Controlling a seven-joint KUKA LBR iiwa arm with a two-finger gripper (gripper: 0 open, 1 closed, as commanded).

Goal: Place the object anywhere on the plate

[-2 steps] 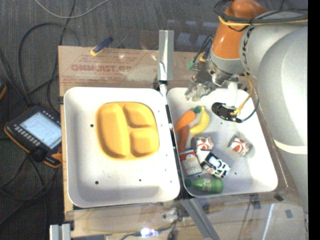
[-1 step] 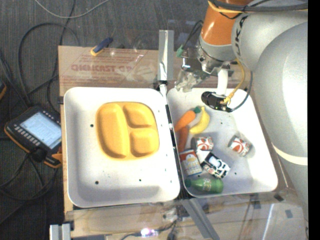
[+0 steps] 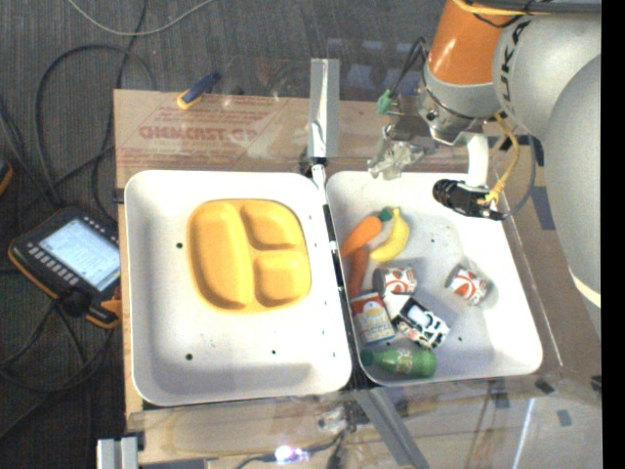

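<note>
1. From my feed, the gripper [image 3: 393, 154] hangs over the far rim of the right bin [image 3: 518, 291]. Its translucent fingers blur against the bench, and I see nothing between them; I cannot tell how they are set.
2. The yellow plate [image 3: 249, 252], divided into compartments, lies in the left bin [image 3: 156, 340], apart from the gripper.
3. The objects sit clustered in the right bin: a carrot [image 3: 359, 234] touching a banana [image 3: 391, 235], two small red-and-white cans [image 3: 398, 281] [image 3: 467, 284], a black-and-white carton [image 3: 423, 323] and a green item [image 3: 402, 362] at the near rim.
4. Another small container [image 3: 371, 320] beside the carton is too crowded for me to identify.
5. The arm [image 3: 508, 37] is cut off by the frame's top and right edges.
</note>
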